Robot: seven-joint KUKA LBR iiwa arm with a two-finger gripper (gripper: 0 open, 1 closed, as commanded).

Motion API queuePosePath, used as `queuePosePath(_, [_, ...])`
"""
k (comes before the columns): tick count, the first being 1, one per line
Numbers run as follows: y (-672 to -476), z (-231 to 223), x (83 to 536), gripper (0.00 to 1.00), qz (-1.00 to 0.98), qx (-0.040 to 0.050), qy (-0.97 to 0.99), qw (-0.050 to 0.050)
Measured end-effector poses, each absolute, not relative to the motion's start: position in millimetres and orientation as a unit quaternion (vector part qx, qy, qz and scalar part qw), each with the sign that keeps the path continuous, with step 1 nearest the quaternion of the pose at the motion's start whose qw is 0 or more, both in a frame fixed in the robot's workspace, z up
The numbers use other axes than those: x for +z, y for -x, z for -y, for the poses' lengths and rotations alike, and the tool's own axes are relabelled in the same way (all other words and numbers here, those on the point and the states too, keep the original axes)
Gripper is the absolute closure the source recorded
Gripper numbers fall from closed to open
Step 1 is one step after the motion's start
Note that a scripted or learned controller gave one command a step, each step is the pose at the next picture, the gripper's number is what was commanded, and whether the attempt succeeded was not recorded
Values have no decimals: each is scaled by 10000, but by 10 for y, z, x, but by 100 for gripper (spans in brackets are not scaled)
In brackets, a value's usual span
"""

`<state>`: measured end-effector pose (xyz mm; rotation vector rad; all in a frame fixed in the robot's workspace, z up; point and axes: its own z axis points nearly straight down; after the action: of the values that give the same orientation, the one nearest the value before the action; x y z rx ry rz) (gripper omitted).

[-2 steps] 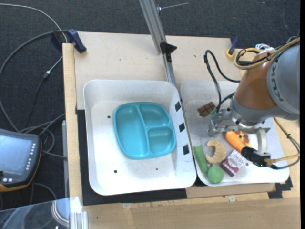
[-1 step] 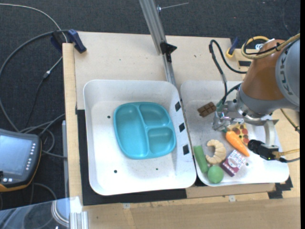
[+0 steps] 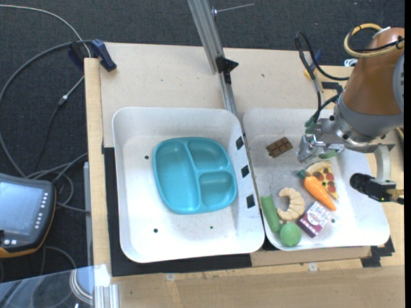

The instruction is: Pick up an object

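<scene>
Hovering fingers [image 3: 313, 147], flat ridged chocolate bar [image 3: 279, 147]

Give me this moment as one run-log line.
arm: over right bin | gripper: above bin floor, between chocolate piece and pizza slice | held: nothing seen | left bin: teal divided plate

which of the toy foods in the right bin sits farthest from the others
The brown chocolate piece. It lies alone near the bin's upper left, while the carrot, pizza slice, croissant and the rest cluster lower down.
</scene>
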<state>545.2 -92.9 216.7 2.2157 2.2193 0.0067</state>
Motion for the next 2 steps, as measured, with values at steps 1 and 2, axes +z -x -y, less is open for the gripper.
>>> queuePosePath(1, [-5465,928,2703,100,-7078,19,-7064,28])
queuePosePath(2, [-5560,442,2651,100,-7092,11,-7050,5])
